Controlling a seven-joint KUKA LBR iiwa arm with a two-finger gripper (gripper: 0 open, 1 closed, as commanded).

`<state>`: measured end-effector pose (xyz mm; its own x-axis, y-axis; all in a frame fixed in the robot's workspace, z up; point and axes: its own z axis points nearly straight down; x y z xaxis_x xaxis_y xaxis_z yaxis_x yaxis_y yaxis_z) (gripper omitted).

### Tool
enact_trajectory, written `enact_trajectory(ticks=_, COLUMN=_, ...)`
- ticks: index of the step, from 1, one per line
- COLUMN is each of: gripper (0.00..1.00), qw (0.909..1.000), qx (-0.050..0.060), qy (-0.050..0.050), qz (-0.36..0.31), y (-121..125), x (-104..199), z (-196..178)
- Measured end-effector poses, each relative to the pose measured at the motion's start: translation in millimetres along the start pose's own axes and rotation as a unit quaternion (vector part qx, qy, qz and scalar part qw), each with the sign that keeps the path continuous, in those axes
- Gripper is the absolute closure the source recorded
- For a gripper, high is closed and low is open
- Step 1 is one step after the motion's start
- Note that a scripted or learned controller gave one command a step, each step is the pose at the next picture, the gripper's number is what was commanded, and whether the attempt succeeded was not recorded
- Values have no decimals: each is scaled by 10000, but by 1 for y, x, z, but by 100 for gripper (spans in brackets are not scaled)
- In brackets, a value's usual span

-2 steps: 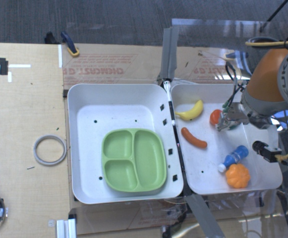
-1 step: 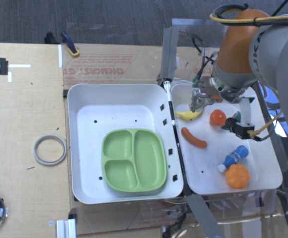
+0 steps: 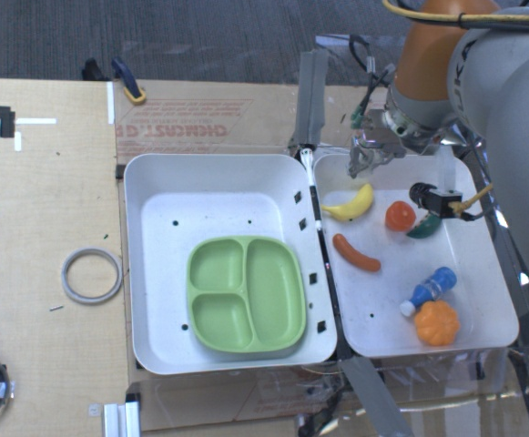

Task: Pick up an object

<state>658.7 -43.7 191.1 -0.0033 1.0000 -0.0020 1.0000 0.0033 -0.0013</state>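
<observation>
pale wooden bench (image 3: 45, 208) under two white bins, side by side. the left bin (image 3: 155, 176) carries a green divided plate (image 3: 246, 294) and nothing to grab. the right bin (image 3: 382, 308) has all the loose pieces. the gripper (image 3: 366, 164) hangs at the far corner of that right bin, close to the wall between the bins, with the yellow banana (image 3: 350, 204) just beside it on the near side. nothing is in its grasp, and i cannot tell how its jaws stand from this angle.

to my eye this is the approach step, nothing lifted yet. the banana looks the likely target. the next move calls for a short shift toward it and a drop straight down across its narrow width.

the bin wall is close on one side and could foul the descent. the red sausage (image 3: 356, 253) lies near the banana but apart. the red round piece (image 3: 400, 216), blue bottle (image 3: 432, 288) and orange fruit (image 3: 437, 323) sit well clear. a grey ring (image 3: 91, 275) lies out on the bench.
</observation>
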Motion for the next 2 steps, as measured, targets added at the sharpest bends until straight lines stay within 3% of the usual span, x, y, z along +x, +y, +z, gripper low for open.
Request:
enact_trajectory(ticks=1, gripper=100, qw=10000, qx=-3, qy=-3, qz=24, y=0, x=-50, z=0)
enact_trajectory(ticks=2, gripper=100, qw=10000, qx=-11, qy=-2, qz=20, y=0, x=-96, z=-27)
